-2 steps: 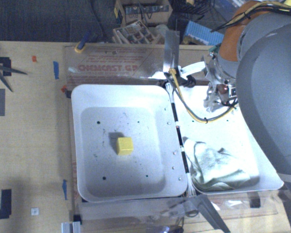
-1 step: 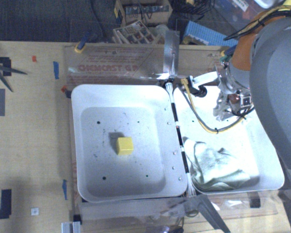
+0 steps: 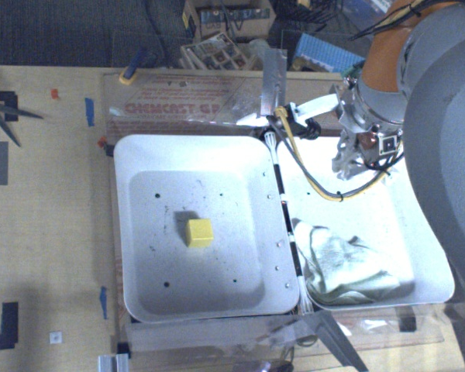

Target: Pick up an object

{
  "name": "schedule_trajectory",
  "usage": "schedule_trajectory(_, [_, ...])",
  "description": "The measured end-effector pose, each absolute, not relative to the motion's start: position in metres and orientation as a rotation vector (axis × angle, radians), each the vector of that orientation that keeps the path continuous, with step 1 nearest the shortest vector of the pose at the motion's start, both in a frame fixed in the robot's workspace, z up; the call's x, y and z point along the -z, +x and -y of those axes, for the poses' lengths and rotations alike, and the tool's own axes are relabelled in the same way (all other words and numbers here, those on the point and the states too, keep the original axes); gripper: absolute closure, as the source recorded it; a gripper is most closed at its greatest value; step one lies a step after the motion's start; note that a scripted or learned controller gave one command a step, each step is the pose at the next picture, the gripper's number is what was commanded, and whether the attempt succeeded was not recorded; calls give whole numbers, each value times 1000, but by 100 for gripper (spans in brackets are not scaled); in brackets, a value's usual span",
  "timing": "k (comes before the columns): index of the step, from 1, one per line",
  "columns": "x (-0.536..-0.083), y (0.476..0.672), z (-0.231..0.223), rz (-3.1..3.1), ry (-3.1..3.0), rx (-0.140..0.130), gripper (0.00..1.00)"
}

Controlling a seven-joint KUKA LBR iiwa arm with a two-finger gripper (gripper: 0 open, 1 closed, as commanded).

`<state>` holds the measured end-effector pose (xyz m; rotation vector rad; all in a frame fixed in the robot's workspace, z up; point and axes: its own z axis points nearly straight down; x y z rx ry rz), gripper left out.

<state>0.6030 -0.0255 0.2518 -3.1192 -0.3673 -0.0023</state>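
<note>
A small yellow cube-shaped block (image 3: 200, 232) lies alone near the middle of the left shallow white bin (image 3: 139, 169), resting on the bin's speckled floor and well apart from every wall. The grey arm with the orange band (image 3: 387, 60) reaches in from the right and hangs over the far part of the right shallow white bin (image 3: 426, 239), with the gripper (image 3: 349, 163) pointing down above that bin's bright floor; whether it is wide or narrow cannot be told from this angle, and nothing is seen held in it. A yellow and black cable (image 3: 310, 178) loops from the divide between the bins toward the wrist. In the near part of the right bin lies a crumpled pale green and white cloth (image 3: 349, 266), close to the divide. The bins sit on a light wooden tabletop (image 3: 46, 208).
</note>
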Motion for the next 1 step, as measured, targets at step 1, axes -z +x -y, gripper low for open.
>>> schedule_trajectory(1, [-184,592,40,329,-3122,-7,100])
